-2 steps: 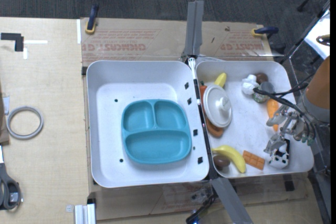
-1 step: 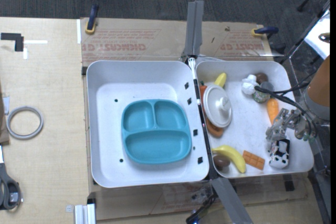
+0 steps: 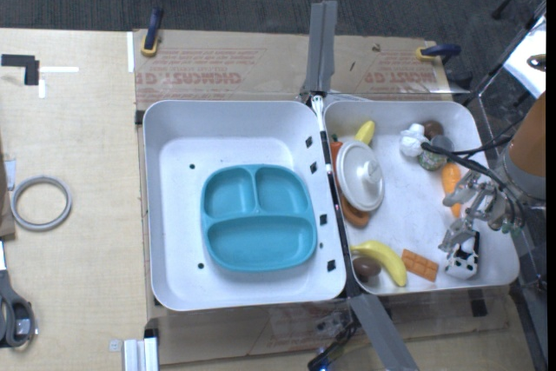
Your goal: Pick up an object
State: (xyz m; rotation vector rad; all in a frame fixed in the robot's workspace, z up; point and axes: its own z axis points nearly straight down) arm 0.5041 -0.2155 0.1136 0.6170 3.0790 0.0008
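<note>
My gripper [image 3: 455, 218] hangs low over the right side of the right bin [image 3: 408, 213], its two fingers spread with nothing between them. Just below it lies a small black-and-white toy [image 3: 464, 261]. An orange piece [image 3: 450, 179] sits just above it. Elsewhere in this bin are a yellow banana [image 3: 383, 260], an orange block [image 3: 420, 265], a dark brown piece [image 3: 367, 272], a white round lid [image 3: 360, 175], a small yellow item [image 3: 365, 132], a white lumpy toy [image 3: 412, 139] and a grey-green item [image 3: 432, 159].
The left bin [image 3: 174, 187] holds a blue divided plate [image 3: 258, 217]. A metal divider [image 3: 321, 48] runs between the bins. On the bench to the left lie a grey tape ring [image 3: 39, 202] and scissors [image 3: 13, 319]. Clamps [image 3: 153, 30] grip the cardboard at the back.
</note>
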